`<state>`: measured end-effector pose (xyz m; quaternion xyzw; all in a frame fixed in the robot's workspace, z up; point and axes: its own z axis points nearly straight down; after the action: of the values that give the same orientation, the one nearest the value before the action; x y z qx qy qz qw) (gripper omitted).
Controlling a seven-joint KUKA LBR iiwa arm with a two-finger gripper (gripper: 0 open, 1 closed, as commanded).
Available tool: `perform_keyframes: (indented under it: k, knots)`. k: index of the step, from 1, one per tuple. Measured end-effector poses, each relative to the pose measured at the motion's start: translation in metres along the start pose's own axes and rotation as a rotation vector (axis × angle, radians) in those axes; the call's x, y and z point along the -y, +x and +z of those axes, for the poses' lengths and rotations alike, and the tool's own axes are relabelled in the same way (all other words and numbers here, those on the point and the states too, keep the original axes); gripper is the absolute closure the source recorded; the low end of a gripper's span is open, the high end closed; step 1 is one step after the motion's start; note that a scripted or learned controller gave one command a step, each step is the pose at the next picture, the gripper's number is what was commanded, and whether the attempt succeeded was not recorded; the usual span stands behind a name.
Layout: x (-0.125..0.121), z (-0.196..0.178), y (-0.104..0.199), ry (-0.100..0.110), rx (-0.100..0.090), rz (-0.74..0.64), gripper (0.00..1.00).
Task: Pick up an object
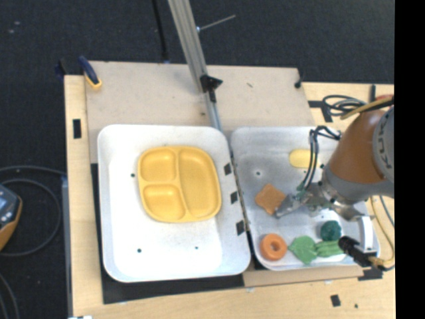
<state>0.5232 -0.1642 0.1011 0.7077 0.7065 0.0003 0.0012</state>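
A: Over the right bin (247, 153) your end effector (287, 210) sits low, touching the brown block (269, 199).

B: Holding it?

A: You can't tell; its state is unclear. Nothing looks lifted, so the pick is left to do.

B: Any writing?

A: None you can read on the bins or toys.

Yellow divided plate (179, 183) in left bin (113, 244)

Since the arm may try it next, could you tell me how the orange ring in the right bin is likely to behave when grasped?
The orange ring lies flat, so it probably won't roll. Its rounded rim could slip from a two-finger pinch. It looks small and light, and crowds the green piece, which may get nudged.
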Motion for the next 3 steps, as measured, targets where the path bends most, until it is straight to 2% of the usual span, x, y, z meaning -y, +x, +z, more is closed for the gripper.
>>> perform_keyframes:
  k: [1,3]
  knots:
    - [-0.002,-0.013,0.000,-0.005,-0.003,0.004,1.00]
    - [-0.005,-0.132,-0.002,-0.006,0.002,-0.005,1.00]
